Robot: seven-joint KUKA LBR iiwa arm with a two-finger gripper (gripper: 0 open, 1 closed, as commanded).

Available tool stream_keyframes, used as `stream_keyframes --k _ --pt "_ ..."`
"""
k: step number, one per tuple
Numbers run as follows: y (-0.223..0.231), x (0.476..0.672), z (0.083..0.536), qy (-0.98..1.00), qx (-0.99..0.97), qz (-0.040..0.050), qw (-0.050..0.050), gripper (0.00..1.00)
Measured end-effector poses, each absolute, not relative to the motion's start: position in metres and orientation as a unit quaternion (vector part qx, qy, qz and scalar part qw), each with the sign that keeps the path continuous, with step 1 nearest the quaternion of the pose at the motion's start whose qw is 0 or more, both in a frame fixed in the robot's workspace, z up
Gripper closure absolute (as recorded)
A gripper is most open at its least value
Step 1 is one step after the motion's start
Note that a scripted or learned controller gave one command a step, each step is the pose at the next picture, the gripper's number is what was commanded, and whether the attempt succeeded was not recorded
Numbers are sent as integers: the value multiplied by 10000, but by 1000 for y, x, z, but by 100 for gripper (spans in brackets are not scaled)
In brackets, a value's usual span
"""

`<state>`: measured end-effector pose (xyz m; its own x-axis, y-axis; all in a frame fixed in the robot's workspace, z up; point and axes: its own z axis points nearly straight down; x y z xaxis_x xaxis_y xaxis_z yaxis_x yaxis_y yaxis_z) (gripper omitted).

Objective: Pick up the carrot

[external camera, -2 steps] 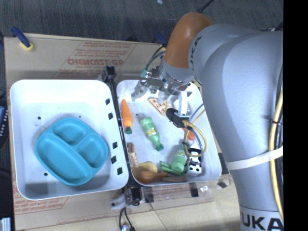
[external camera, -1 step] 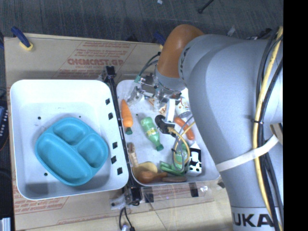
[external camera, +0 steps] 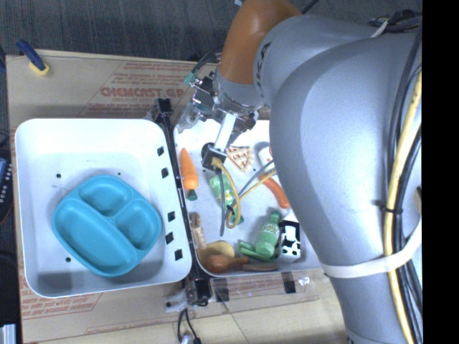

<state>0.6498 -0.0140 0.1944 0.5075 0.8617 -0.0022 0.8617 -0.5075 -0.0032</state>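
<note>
The carrot (external camera: 188, 169), orange with a small green end, lies lengthwise in the right bin (external camera: 203, 213) close against its left wall. My gripper (external camera: 189, 116) hangs over the far left corner of that bin, a short way beyond the carrot's far tip and apart from it. Nothing shows between gripper and carrot. The big grey arm covers the bin's right half.
A blue divided plate (external camera: 107, 224) lies in the left bin (external camera: 43, 142). Around the carrot are a pizza slice (external camera: 241, 158), a green piece (external camera: 218, 186), an orange piece (external camera: 277, 192), a green bottle (external camera: 267, 237), a black-and-white cow toy (external camera: 289, 241) and brown food (external camera: 219, 254).
</note>
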Motion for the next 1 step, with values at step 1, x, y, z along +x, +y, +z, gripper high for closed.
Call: stream_keyframes --k 1 --pt "-29 657 213 -4918 -8707 16 24 0"
